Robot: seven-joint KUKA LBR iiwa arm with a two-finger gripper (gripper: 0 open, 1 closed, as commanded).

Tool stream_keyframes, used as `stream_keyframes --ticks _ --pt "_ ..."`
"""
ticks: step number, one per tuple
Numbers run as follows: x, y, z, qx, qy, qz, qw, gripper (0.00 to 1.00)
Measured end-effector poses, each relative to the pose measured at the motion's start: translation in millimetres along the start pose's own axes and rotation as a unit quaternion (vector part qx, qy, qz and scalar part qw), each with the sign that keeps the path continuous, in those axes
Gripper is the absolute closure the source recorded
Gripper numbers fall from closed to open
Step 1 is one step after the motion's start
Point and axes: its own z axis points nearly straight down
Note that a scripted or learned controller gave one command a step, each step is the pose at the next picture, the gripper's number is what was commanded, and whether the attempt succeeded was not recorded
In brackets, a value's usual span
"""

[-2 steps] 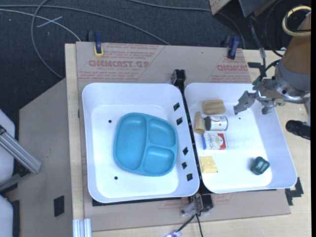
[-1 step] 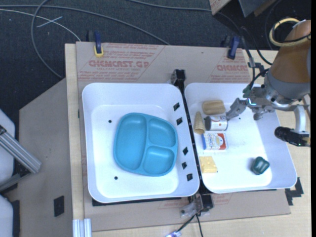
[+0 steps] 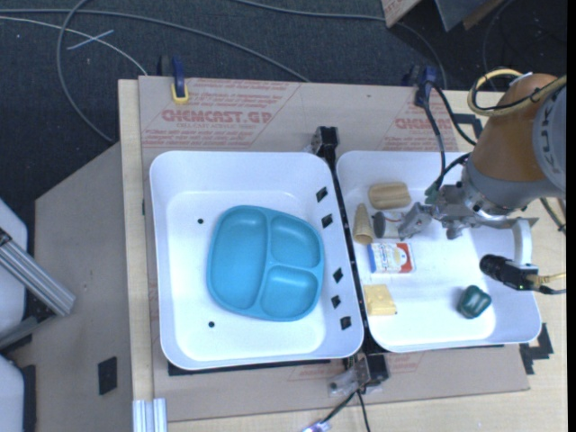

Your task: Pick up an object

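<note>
Jaws point(image 3: 407, 224) state unreadable, hovering low in right bin point(image 3: 513, 327), nothing visibly gripped.
No pick yet: red-and-white packet point(image 3: 391, 258) just below jaws, tan block point(image 3: 389, 194), yellow piece point(image 3: 380, 300), green object point(image 3: 473, 302) all loose on bin floor.

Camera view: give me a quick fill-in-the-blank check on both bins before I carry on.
1. The blue divided plate lies in the ____ bin.
2. The claw hovers over the ____ bin.
3. The small teal object sits near that bin's front-____ corner.

Missing words: left; right; right
</note>
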Motion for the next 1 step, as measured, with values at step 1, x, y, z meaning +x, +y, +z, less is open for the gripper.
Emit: stream_keyframes --ticks 1 --pt "0.4 4.0 33.9 -0.008 0.0 0.0 1.0 0.0"
